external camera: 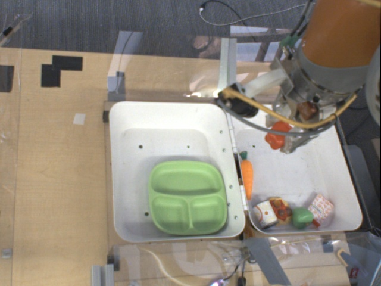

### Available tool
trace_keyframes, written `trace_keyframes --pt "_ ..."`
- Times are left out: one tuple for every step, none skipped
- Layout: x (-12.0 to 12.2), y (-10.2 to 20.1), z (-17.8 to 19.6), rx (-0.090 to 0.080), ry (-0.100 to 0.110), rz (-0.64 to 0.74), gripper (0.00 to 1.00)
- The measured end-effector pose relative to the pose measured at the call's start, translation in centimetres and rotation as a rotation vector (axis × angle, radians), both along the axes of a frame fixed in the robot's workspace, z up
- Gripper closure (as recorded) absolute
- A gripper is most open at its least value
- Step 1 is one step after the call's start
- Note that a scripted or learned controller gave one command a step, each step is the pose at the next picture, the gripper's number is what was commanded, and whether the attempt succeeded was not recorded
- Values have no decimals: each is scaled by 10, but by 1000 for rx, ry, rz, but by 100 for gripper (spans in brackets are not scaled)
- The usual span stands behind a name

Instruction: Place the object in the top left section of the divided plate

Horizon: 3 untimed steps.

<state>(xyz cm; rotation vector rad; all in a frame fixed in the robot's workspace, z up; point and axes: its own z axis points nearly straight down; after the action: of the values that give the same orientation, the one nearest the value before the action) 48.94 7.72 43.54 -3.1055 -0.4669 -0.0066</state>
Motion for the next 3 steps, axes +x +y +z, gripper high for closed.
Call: trace_keyframes --pt "1 0 11 0 -3 2 100" --pt "2 1 22 0 -5 4 100" --pt "127 39 -1 -2 3 -88 100"
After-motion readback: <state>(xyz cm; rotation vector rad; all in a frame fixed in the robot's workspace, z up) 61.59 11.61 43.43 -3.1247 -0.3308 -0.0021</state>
